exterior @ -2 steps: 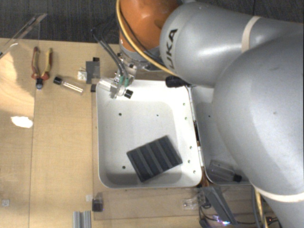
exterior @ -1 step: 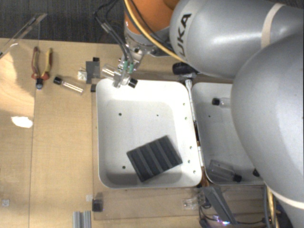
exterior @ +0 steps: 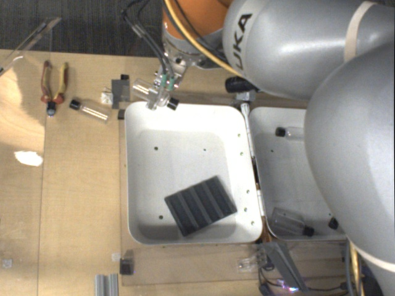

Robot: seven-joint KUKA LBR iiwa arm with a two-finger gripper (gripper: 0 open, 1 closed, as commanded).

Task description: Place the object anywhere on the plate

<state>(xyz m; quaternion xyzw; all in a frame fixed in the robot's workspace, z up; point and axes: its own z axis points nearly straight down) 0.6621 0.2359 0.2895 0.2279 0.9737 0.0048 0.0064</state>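
A dark grey ribbed rectangular plate [exterior: 200, 205] lies tilted in the near half of the left white bin [exterior: 139, 165]. My gripper [exterior: 162, 97] hangs over the far left corner of that bin, above its rim and well apart from the plate. Nothing can be made out in the gripper at this size. The big grey arm with its orange band [exterior: 191, 11] reaches in from the upper right and hides much of the right bin [exterior: 278, 177].
A small black piece [exterior: 281, 131] and a clear item with a black end [exterior: 290, 221] lie in the right bin. Red-handled pliers [exterior: 54, 85], a small tube [exterior: 89, 108] and a grey block [exterior: 121, 90] rest on the bench left of the bins. Cables [exterior: 278, 276] trail near the front edge.
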